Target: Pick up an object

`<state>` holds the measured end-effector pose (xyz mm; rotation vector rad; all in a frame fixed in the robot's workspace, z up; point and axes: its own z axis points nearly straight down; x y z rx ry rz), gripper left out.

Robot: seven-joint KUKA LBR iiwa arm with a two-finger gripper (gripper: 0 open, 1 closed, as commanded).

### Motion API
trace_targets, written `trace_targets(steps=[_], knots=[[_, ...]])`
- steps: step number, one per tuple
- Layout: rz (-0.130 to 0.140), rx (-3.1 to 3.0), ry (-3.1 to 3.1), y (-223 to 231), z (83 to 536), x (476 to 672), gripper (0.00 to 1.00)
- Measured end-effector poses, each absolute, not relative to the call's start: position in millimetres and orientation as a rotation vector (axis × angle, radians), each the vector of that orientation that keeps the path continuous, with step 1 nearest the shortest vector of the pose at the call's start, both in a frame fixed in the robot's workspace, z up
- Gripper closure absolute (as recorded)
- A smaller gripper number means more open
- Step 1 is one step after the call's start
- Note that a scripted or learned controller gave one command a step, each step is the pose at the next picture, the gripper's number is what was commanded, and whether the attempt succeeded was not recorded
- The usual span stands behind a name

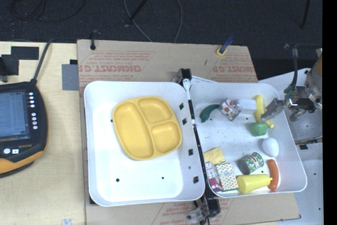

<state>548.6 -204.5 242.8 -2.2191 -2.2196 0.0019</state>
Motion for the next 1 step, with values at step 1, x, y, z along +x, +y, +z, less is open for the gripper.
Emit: trace_targets(steps=[1], knots=[[0.004,-2.213,-2.224,-211.0,135.5,611.1,0.0]])
